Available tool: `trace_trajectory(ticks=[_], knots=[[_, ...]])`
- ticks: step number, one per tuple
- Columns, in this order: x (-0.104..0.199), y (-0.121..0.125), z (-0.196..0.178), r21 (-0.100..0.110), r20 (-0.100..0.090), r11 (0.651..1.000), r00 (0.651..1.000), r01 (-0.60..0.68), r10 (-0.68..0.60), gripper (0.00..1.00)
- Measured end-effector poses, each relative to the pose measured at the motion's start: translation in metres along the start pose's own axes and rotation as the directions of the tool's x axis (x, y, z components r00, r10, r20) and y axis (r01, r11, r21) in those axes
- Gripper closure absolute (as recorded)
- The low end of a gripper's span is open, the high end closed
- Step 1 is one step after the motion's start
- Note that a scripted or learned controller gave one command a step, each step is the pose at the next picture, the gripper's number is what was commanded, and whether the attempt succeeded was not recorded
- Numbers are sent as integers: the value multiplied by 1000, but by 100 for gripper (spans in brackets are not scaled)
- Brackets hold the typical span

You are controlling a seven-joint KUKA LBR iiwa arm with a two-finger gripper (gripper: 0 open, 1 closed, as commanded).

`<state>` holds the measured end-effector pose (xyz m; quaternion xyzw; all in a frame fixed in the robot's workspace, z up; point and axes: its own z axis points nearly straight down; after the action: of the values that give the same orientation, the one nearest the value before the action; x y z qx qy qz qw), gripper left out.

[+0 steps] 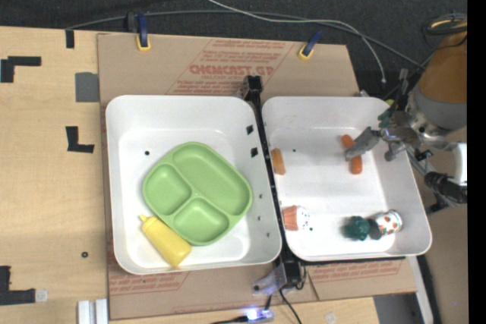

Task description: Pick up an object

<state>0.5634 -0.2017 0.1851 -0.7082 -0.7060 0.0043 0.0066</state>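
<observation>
You see a yellow bottle at the left bin's front, touching a green plate. In the right bin lie an orange stick by the left wall, a cup, a green toy, a spotted ball and two carrots. The gripper sits over the carrots; you cannot tell its grip.
</observation>
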Motion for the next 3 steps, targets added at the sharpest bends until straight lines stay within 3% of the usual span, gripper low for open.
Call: trace_trajectory(ticks=[1,3], knots=[[0,3,-8,-14,3,1000,1000,4,-4,0],[-3,4,102,-16,6,1000,1000,5,-5,0]])
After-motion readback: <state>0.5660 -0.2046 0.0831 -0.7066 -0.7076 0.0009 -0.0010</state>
